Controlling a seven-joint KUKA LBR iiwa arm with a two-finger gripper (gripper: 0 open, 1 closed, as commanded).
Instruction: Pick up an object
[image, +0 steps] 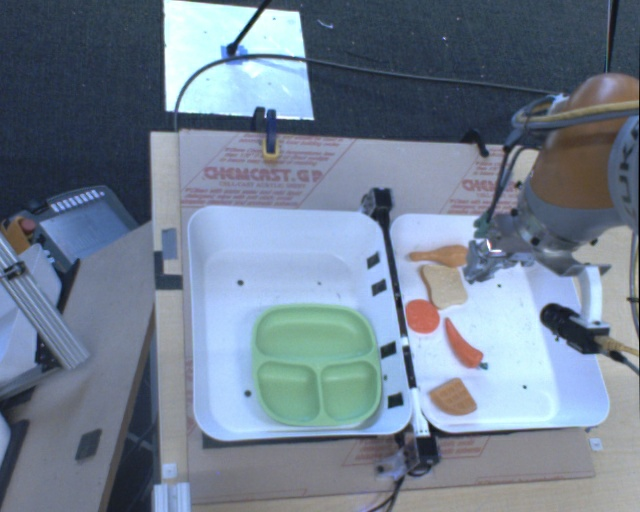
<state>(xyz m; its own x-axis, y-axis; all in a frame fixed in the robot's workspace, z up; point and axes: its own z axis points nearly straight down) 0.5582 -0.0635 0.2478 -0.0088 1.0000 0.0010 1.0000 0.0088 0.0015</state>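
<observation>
The right bin (560, 400) holds several toy foods. A tan bread slice (445, 286) lies near its far left. Beside the slice, at the back, rests an orange drumstick-like piece (440, 256). A red round slice (422, 316) sits by the divider, a red-orange carrot (463, 343) lies at mid bin, and an orange wedge (453, 398) rests near the front. My gripper (483, 262) hangs low over the back of this bin, just right of the drumstick and the bread. I see nothing between its fingers.
The left bin (220, 250) holds a green divided plate (316, 364) at its front right. Black clips (390, 300) run along the seam between the bins. A grey device (85, 225) and a metal rail (35, 305) sit on the side table at far left.
</observation>
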